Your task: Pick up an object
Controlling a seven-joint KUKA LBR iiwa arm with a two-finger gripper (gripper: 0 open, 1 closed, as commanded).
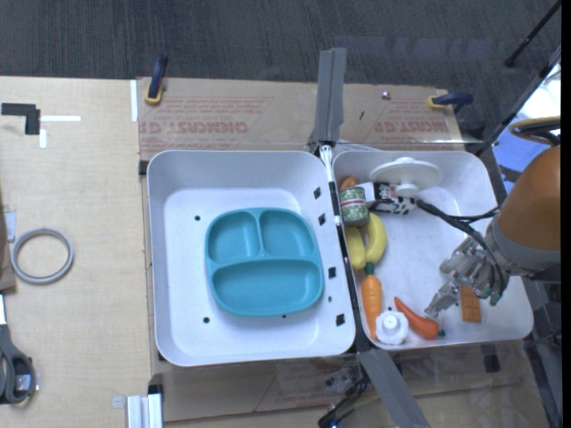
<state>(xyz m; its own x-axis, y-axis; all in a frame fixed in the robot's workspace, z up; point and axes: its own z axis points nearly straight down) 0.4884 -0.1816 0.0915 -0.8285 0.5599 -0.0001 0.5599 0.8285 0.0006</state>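
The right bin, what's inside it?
The right bin holds a banana, a small can, a carrot, a red pepper, a white bottle and a white dish. The gripper covers part of the floor beneath it.

The surface [71, 328] is pale wood. A sheet of brown cardboard [232, 119] with red lettering lies across it, held by clamps [157, 80] at its far edge. Beyond lies dark grey carpet [268, 16]. A roll of tape [40, 255] rests at the left, scissors [16, 373] nearer.
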